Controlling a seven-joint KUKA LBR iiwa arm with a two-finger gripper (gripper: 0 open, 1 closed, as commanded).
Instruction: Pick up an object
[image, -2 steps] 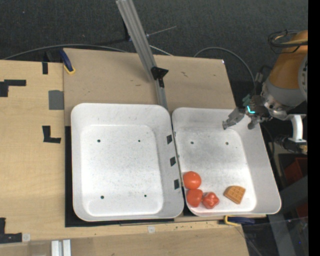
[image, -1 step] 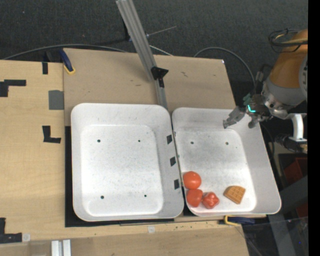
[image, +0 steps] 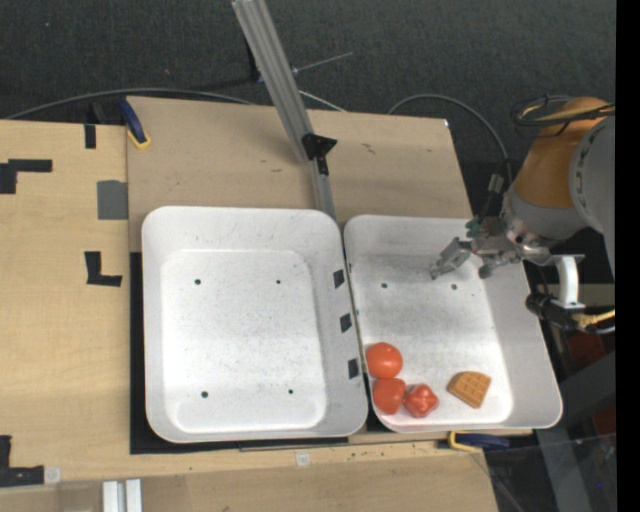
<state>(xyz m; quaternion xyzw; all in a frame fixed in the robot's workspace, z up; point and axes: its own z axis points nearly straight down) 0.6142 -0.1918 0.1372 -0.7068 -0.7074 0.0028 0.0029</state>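
bench (image: 230, 160): pale wood | floor: dark, possibly carpet | claw (image: 467, 256): open, nothing gripped

Gripper (image: 468, 257) sat over the right bin (image: 430, 320), near its far edge, fingers apart, nothing between them. Three red objects (image: 384, 360) (image: 389, 395) (image: 421, 401) were clustered at the bin's near-left corner; a tan waffle-like piece (image: 469, 388) lay by the near edge. Left bin (image: 245, 320) alongside.
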